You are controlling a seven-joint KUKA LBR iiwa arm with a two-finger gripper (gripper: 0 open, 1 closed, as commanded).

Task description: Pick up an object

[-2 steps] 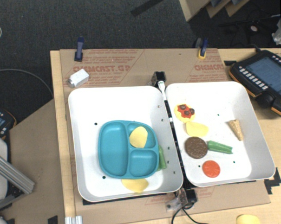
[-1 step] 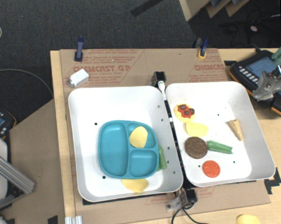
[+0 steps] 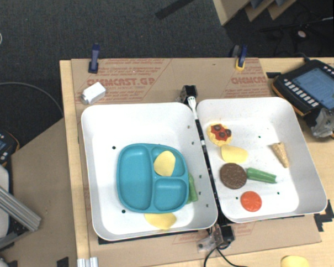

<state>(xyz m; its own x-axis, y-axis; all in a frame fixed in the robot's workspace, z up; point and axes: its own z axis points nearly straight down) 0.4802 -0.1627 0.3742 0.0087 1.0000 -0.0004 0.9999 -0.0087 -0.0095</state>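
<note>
White left bin holds teal divided tray, yellow piece in its far-right compartment. Right bin: brown disc, green pepper touching it, red disc, pizza slice. Tool state: cannot tell.

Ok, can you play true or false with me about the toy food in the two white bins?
1. A blue tray sits in the left bin. True.
2. The pizza lies on the blue tray. False: it lies in the right bin.
3. A yellow piece rests on the tray. True.
4. The brown disc is far from the green piece. False: they lie right beside each other.
5. The red disc is in the left bin. False: it is in the right bin.
</note>
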